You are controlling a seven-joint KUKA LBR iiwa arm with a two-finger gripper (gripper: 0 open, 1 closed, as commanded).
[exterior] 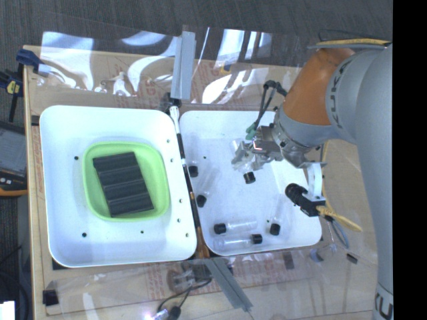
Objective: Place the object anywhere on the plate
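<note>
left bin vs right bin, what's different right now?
Contents: the left bin holds a green plate with a dark ribbed block lying on it; the right bin holds scattered small clear tubes with black caps.
Arm: the gripper hangs over the right bin, apart from the left bin.
Layout: the left bin's load sits in the middle; the right bin's tubes lie mostly along the near edge.
Shared: both are shallow and white, side by side.

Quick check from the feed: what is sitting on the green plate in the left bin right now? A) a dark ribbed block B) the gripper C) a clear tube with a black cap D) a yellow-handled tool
A: the dark ribbed block lies on the green plate in the left bin, while the gripper is over the right bin.
</note>
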